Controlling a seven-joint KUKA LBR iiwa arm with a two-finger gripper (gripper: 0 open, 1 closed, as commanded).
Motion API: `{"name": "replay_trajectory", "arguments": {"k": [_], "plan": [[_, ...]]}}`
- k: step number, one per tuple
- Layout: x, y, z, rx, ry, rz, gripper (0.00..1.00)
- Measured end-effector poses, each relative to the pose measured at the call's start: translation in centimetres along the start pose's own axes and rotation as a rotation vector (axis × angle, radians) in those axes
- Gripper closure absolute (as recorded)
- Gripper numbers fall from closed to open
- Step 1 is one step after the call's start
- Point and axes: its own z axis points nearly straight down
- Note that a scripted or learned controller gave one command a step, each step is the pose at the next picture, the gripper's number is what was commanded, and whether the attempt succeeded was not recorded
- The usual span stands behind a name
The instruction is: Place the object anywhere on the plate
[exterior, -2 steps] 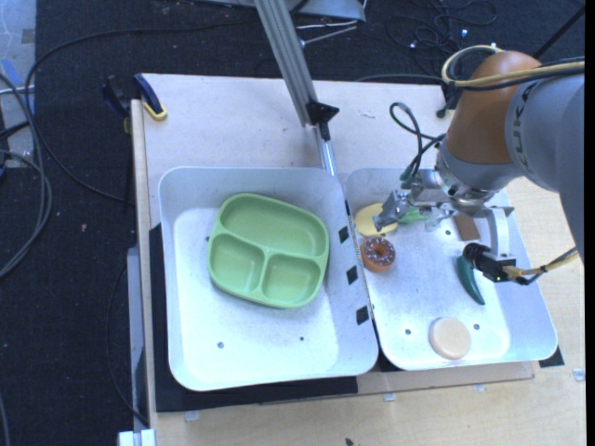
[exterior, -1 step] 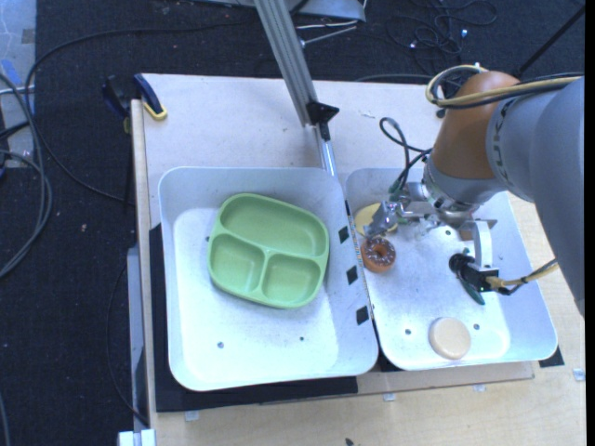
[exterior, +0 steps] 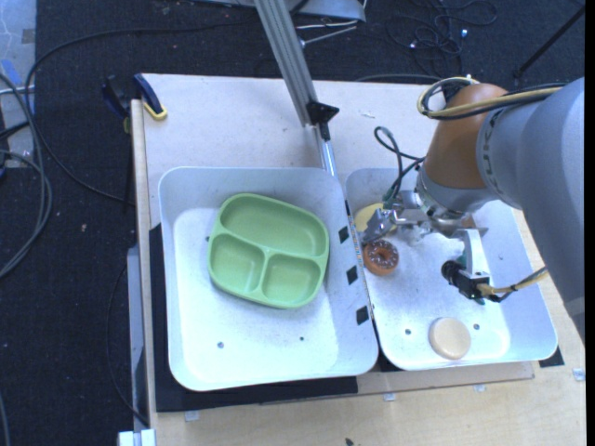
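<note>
Green three-compartment plate (exterior: 269,250) sits in left bin (exterior: 191,342), tilted, long axis running upper-left to lower-right. In right bin (exterior: 521,333): brown round donut-like object (exterior: 380,257) near the left wall, no clear long axis, gripper (exterior: 389,227) just above it, finger state can't tell. Pale round disc (exterior: 450,337) near the front edge.

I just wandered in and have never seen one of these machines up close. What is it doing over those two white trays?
A grey robot arm reaches in from the right, and its gripper is low over the right bin, just above a small brown, doughnut-like object. A yellow item sits beside it and a pale round disc lies nearer the front. The green divided plate waits in the left bin with nothing on it, so nothing has been placed yet.
</note>
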Motion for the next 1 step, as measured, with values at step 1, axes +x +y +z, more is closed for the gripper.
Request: {"name": "replay_trajectory", "arguments": {"k": [1], "plan": [[-0.01,0.10,-1.20,-0.004,-0.001,0.001,1.00]]}}
